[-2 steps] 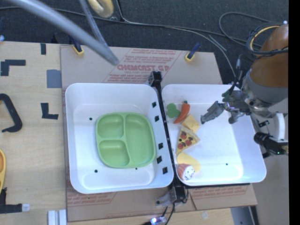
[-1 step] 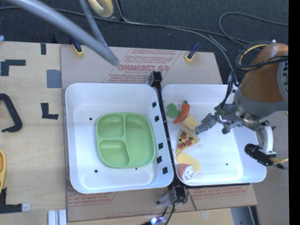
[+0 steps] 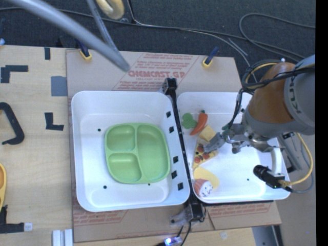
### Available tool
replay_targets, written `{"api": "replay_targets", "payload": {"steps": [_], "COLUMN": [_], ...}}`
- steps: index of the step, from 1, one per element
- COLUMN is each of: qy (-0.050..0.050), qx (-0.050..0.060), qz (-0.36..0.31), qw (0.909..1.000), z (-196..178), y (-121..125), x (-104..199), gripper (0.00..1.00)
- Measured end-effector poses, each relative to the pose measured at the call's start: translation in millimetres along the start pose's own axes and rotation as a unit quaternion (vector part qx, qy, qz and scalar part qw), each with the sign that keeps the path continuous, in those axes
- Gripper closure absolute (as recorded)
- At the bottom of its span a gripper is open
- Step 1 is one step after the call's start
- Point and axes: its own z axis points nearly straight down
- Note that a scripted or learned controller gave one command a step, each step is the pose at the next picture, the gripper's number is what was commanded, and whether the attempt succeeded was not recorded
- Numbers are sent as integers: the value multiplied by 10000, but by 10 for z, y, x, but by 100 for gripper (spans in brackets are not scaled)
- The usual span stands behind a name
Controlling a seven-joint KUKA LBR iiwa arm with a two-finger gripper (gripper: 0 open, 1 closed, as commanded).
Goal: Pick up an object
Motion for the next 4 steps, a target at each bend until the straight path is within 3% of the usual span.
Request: {"api": "replay_targets", "payload": {"steps": [1, 2, 4], "qy": [-4, 24, -2], "qx": [-27, -45, -52], "qz": [10, -13, -5], "qw": [10000, 10000, 10000], "z": [524, 375, -519], "y": [2, 26, 106], "x": [3, 35, 76], "gripper": [0, 100, 100]}}
